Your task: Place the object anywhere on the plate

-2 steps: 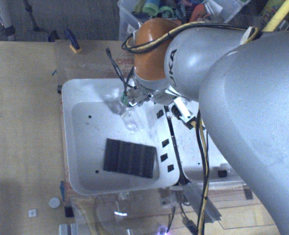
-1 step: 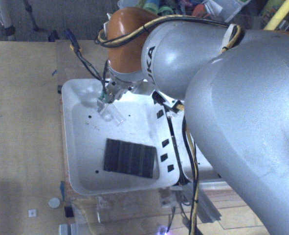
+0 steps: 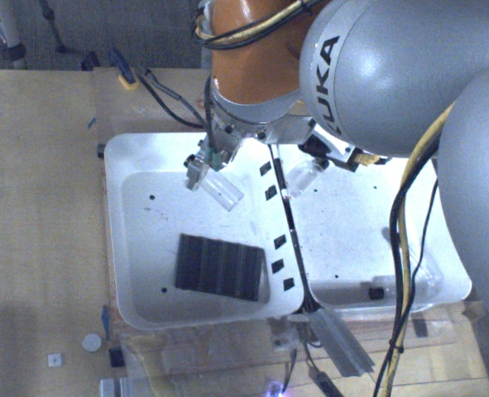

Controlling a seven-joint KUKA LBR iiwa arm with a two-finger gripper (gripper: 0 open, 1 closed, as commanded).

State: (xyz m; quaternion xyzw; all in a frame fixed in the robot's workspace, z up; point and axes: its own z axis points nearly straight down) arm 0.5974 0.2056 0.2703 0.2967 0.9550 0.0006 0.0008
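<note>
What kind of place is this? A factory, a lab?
Probably a robotics lab or test bench: a KUKA arm reaches over two shallow white bins on a wooden bench, with loose cables trailing behind.

You see the arm (image 3: 376,64) reaching in over two white bins. Its gripper (image 3: 215,176) hangs above the left bin (image 3: 136,197), near a dark ridged plate (image 3: 219,268) lying on that bin's floor.

I've got one fixed camera above the bench (image 3: 37,222), looking down at a slant on both white bins — left bin (image 3: 136,172), right bin (image 3: 352,230). The arm (image 3: 376,64) enters from the right — close, bulking large up top.
</note>
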